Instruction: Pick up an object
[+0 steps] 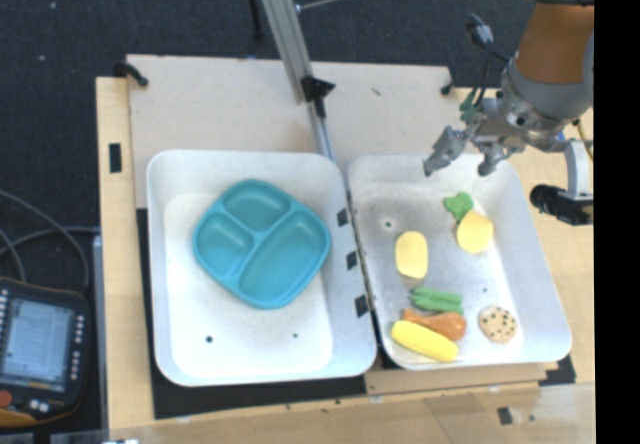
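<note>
Tool (463,157) hangs spread apart, holding nothing, above the right bin's (535,232) upright lemon (475,232).

The tool (462,160) looks like dull grey metal, and the arm segment (553,40) above it has a smooth, glossy orange-brown shell. Directly below the tool, the right bin (530,262) is matt white plastic, its floor speckled with dark scuffs. The toy foods in it look like smooth plastic: a yellow lemon (475,232), a yellow banana (424,340) and a speckled cookie (497,323). Far to the tool's left, the blue divided plate (262,243) is smooth plastic with a soft sheen. The tabletop (215,102) is pale, matt wood-like board. The slanted rail (280,17) is brushed aluminium.
</note>
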`<move>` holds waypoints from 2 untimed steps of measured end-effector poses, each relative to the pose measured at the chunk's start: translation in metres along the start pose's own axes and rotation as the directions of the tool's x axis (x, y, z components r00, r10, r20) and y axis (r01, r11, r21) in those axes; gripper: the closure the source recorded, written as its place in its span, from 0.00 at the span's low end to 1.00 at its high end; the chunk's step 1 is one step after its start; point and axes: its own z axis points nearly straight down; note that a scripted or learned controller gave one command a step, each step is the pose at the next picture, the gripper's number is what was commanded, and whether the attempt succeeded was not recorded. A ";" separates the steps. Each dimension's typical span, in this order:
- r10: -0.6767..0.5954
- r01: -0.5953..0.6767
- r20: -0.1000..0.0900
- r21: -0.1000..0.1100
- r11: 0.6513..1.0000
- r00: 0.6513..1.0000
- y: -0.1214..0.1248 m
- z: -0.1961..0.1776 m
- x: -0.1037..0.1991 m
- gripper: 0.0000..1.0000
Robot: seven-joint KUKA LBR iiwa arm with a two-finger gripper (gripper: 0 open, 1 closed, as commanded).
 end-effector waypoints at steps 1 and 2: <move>0.000 0.000 0.000 0.000 1.000 1.000 0.000 0.000 0.000 0.00; 0.001 -0.001 0.002 0.005 1.000 1.000 0.010 0.052 0.000 0.00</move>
